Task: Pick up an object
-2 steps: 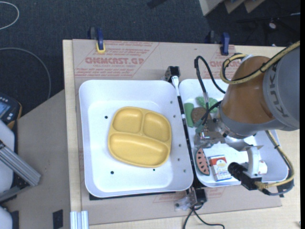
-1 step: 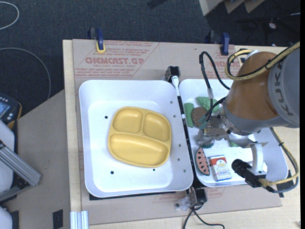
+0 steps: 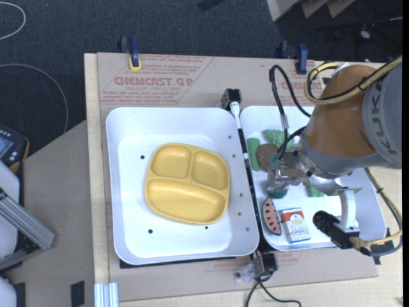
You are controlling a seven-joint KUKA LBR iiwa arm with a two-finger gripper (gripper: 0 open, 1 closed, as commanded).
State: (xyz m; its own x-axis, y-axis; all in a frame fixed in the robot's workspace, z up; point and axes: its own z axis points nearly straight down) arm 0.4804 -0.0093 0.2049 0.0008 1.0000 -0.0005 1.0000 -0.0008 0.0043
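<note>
The watermelon slice [image 3: 271, 215] lies in the right bin [image 3: 377, 216], near its left wall, long axis running toward the front edge — a small carton [image 3: 295, 225] just beside it. The gripper [image 3: 279, 183] hangs just above and behind the slice; finger state cannot be determined — the wrist hides them

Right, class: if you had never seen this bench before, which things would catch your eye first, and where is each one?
First comes the yellow plastic plate with three compartments, lying in the middle of the left white bin. Next is the bulky grey arm with its orange band, reaching over the right white bin. At that bin's near end lie a watermelon-slice toy and a small red and white box, side by side.
</note>
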